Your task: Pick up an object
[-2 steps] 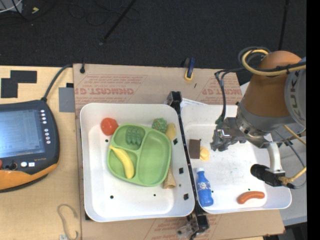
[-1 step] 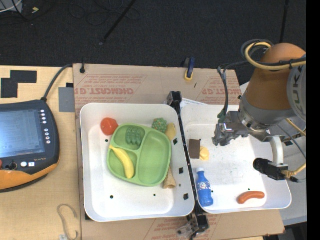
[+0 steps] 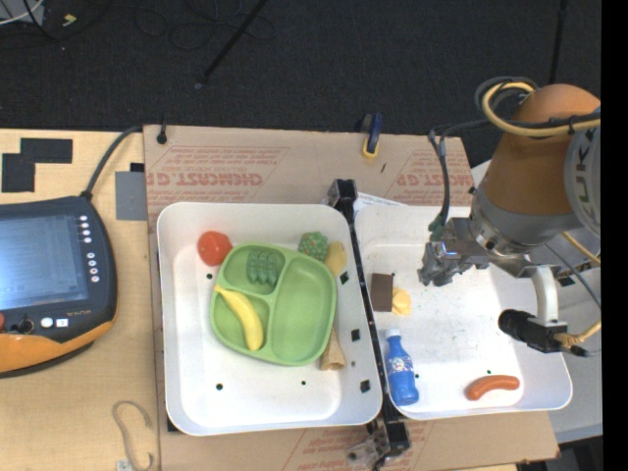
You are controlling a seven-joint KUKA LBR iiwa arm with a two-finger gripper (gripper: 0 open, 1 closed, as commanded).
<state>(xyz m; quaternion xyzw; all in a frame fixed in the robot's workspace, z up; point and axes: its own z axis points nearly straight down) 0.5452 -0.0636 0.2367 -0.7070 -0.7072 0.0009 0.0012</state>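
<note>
Camera view has the jaws (image 3: 439, 266) hovering over the right bin (image 3: 549, 392), their state impossible to tell. Just left and below sit a brown block (image 3: 382, 287) and yellow piece (image 3: 401, 302), likeliest picks; blue bottle (image 3: 400, 368) lies lower.

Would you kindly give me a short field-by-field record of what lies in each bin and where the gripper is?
left bin: green divided plate holding a banana; red tomato beside the plate
right bin: blue bottle, sausage, brown block, yellow piece
gripper: above the right bin, holding nothing visible
</note>
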